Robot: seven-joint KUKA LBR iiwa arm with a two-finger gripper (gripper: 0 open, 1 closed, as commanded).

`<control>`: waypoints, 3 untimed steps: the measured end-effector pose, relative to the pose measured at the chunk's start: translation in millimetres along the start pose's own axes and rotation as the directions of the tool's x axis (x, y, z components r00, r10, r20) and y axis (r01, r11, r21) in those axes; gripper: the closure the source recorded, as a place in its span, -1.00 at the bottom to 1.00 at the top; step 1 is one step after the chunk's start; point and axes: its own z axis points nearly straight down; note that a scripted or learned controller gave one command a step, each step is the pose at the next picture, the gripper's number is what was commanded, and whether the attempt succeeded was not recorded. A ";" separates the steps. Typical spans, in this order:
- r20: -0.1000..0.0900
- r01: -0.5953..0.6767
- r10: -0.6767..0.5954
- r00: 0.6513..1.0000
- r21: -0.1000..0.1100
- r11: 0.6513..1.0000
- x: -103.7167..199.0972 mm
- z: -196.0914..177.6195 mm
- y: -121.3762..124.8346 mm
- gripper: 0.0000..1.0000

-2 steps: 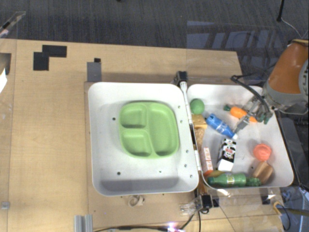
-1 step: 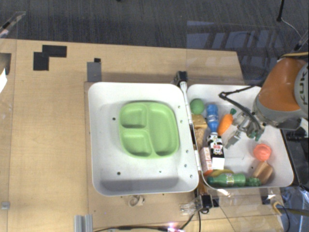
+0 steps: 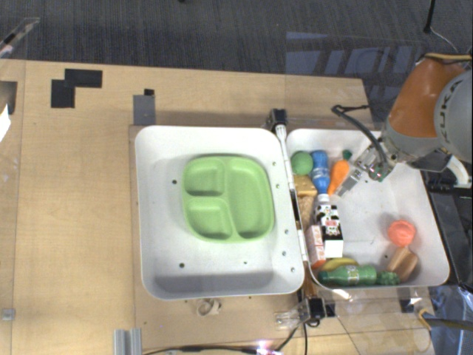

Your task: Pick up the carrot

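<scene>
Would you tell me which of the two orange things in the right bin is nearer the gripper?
The carrot, at the bin's top left beside the blue bottle, lies right by the gripper. The round orange piece sits lower right, apart.

A light brown wooden bench (image 3: 66, 220) carries everything. Two shallow white plastic bins, left (image 3: 159, 272) and right (image 3: 432, 261), sit directly on it, side by side.

carrot (image 3: 338, 176) in right bin (image 3: 421, 220), beside claw (image 3: 352, 181)

Robot lab: wooden bench (image 3: 74, 198), 2 white bins (image 3: 159, 198), loose cables (image 3: 347, 112), grey carpet (image 3: 222, 13).
</scene>
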 end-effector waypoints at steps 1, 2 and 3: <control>-0.013 -0.242 0.242 0.970 0.017 0.970 6.0 2.4 43.5 -1.00; 0.000 -0.430 0.430 0.903 0.003 0.903 15.3 -50.6 73.1 -1.00; -0.004 -0.260 0.260 0.966 0.006 0.966 42.4 -15.7 2.7 -1.00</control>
